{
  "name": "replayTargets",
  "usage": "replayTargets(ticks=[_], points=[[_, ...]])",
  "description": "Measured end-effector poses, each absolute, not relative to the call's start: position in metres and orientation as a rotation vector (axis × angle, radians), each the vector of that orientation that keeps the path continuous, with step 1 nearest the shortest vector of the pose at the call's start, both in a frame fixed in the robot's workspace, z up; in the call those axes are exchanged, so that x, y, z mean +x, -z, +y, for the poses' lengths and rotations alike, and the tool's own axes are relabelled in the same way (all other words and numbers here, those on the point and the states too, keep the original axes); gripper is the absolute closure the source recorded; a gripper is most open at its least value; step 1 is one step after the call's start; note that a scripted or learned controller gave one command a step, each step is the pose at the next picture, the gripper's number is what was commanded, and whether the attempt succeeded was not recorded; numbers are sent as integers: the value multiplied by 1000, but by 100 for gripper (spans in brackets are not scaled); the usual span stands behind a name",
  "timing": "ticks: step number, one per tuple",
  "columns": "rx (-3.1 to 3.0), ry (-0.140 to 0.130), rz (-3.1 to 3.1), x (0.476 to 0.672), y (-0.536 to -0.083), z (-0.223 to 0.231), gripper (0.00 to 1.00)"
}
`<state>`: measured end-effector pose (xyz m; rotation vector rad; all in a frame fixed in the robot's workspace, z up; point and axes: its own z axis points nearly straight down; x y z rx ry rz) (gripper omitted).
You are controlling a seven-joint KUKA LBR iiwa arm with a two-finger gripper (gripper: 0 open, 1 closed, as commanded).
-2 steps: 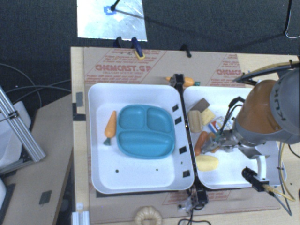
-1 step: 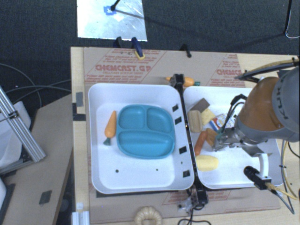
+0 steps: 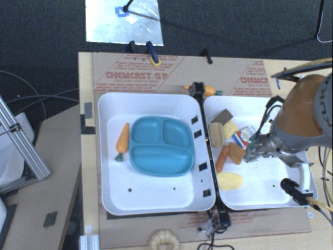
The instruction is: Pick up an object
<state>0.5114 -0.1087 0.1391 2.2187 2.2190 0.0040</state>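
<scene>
The right bin (image 3: 260, 191) holds several small food items: a brown slab (image 3: 222, 116), a pale yellow piece (image 3: 229, 129), a tan block (image 3: 216, 134), a red, white and blue packet (image 3: 242, 137), an orange carrot stick (image 3: 222, 158), a brown cookie-like piece (image 3: 236, 153) and a yellow oval piece (image 3: 229, 180). My gripper (image 3: 252, 151) reaches in from the right and hangs low just right of the cookie-like piece and under the packet. The arm's orange band (image 3: 304, 105) rises above it.
The left bin (image 3: 112, 191) holds a blue divided plate (image 3: 161, 145) and an orange carrot (image 3: 122, 138) to the plate's left. A black divider (image 3: 204, 145) runs between the bins. An orange item (image 3: 208, 91) lies behind the bins on the cardboard.
</scene>
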Motion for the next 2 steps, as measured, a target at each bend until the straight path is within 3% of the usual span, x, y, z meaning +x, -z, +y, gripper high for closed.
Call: replayTargets(ticks=[1, 2], points=[[2212, -7, 2221, 515, -203, -111, 100], [2214, -4, 2224, 516, -226, -111, 100]])
